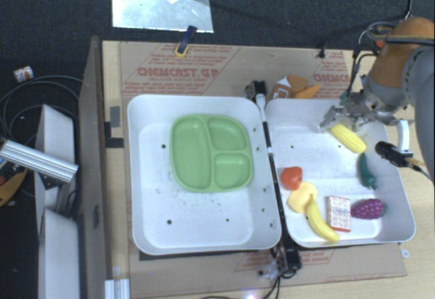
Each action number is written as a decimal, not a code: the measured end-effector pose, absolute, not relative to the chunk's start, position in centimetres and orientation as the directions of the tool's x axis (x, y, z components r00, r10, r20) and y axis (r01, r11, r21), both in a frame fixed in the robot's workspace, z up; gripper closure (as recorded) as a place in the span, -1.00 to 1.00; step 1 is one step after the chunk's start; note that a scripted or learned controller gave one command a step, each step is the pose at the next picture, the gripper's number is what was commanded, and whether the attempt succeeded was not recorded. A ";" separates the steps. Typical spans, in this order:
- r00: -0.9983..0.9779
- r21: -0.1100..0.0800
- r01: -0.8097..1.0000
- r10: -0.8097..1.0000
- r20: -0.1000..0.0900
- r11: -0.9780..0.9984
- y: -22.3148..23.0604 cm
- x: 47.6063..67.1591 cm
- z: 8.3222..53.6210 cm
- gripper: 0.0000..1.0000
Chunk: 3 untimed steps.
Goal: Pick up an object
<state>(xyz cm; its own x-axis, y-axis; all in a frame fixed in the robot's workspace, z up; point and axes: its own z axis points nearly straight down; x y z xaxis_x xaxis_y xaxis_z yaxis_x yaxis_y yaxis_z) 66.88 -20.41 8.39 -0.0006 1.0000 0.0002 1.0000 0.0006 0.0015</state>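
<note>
Grey arm (416,70) with an orange band, black cables, and pale metal fingers (334,117).

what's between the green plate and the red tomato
In the camera view, only the rims where the left bin and right bin meet separate the green plate and tomato.

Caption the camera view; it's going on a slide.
Gripper poised by a toy corn cob in the right bin; green divided plate in the left bin.

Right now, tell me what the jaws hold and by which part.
Cannot be told. The gripper sits just above the yellow corn in the right bin, but no grip on it shows.
</note>
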 end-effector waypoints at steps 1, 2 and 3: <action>-0.005 0.007 1.000 1.000 -0.003 0.005 -20.4 67.1 9.7 1.00; -0.010 0.011 1.000 1.000 0.001 0.010 -12.0 59.9 23.2 1.00; -0.009 -0.001 1.000 1.000 0.002 0.009 -6.4 57.7 21.0 1.00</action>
